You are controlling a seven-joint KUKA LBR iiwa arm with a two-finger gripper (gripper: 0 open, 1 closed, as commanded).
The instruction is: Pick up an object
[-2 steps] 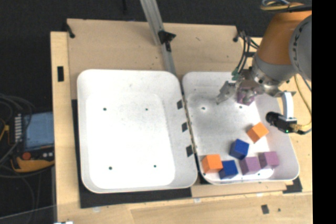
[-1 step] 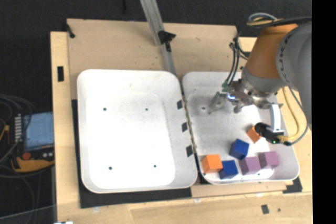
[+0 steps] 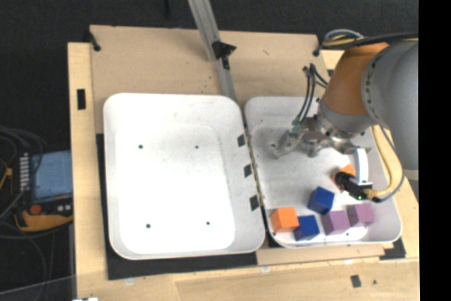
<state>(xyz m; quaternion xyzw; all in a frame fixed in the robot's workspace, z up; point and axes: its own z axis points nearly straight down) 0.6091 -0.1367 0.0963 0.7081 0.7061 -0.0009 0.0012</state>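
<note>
The right bin (image 3: 271,116) holds several blocks along its near edge: an orange cube (image 3: 285,219), a blue cube (image 3: 306,228), a second blue cube (image 3: 321,199), a purple block (image 3: 337,221) and a pinkish purple block (image 3: 364,213). A small orange piece (image 3: 347,172) lies by the arm's cabling. My gripper (image 3: 287,144) hangs low over the middle of the right bin, above bare floor and well away from the blocks. Nothing shows between its fingers.
The left bin (image 3: 120,123) lies beside the right one, separated by a rim with black clips (image 3: 248,170). A slanted metal pole (image 3: 201,7) rises behind the bins. A blue device (image 3: 49,176) and cables sit off the bench at left.
</note>
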